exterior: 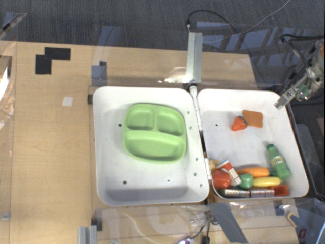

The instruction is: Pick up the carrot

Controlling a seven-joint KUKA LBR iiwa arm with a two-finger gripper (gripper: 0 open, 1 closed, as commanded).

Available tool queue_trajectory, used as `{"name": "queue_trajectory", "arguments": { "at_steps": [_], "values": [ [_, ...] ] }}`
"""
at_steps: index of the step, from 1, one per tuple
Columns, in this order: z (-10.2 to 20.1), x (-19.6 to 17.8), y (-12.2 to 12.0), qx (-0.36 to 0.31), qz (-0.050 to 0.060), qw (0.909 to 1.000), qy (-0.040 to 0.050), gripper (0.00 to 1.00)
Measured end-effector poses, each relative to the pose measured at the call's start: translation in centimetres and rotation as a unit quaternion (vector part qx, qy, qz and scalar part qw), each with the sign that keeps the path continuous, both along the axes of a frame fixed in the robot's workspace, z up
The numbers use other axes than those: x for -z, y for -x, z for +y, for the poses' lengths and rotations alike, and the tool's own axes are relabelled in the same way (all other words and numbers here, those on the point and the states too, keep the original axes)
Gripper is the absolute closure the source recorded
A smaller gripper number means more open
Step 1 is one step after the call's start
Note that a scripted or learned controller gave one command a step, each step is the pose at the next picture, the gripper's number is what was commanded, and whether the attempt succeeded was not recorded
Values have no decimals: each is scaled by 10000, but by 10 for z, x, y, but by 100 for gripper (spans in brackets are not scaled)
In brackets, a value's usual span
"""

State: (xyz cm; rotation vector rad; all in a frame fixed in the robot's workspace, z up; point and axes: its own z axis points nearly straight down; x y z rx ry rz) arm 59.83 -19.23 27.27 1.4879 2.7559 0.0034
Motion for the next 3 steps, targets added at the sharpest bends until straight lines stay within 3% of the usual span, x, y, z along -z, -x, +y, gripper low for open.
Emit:
{"name": "queue_trajectory", "arguments": {
  "at_steps": [1, 2, 3],
  "values": [
    [-12, 83, -70, 33, 11, 10000, -3, 100],
    [-11, 142, -73, -352, 9, 9994, -1, 100],
    [-3, 180, -45, -380, -39, 9993, 15, 100]
  ]
}}
